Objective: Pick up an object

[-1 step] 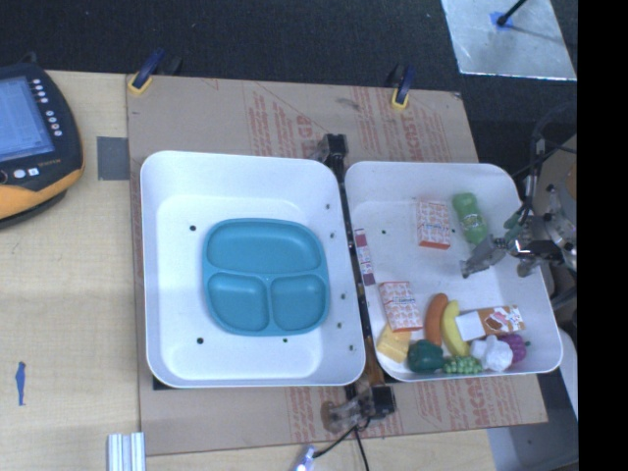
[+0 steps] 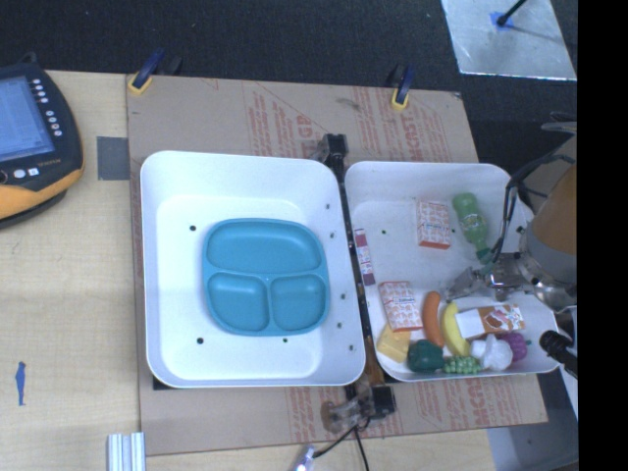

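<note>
The metal two-finger gripper (image 2: 478,281) is low over the right shallow white bin (image 2: 392,180), near its right wall; I cannot tell how wide it is spread, and nothing shows between its tips. The grey arm (image 2: 551,232) comes over the right rim. Just below lie a yellow plastic banana (image 2: 452,328), an orange carrot-like piece (image 2: 432,312) and a small white carton (image 2: 493,319). The upper left floor is open. The left white bin (image 2: 172,180) holds a blue divided plastic plate (image 2: 265,274).
</note>
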`<state>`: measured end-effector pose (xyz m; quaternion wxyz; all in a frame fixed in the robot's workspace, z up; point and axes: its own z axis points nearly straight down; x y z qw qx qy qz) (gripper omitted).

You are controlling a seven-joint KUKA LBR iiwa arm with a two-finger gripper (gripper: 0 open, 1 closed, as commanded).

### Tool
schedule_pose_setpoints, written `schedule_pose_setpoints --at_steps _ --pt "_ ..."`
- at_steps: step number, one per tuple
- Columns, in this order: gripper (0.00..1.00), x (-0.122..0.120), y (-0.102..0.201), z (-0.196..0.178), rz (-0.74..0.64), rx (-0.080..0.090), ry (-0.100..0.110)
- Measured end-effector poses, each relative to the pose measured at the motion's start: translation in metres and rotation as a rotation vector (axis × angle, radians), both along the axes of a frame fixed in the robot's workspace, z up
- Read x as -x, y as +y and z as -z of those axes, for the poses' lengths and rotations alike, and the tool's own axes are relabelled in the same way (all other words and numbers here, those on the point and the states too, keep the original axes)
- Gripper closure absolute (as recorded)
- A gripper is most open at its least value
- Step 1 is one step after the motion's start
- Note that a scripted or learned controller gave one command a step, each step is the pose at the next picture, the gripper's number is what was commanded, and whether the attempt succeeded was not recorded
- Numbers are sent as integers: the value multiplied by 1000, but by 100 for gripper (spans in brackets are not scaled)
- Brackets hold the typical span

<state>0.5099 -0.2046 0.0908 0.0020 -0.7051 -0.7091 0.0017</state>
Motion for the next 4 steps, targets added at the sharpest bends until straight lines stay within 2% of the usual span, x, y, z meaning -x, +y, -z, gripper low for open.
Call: schedule_pose_setpoints --at_steps 1,2,3,4 --pt "100 0 -1 -11 -6 2 0" --pt "0 0 -1 -11 -6 2 0" --pt "0 -51 -6 -1 -1 1 -2" --pt "0 -77 -7 -1 2 0 -3"
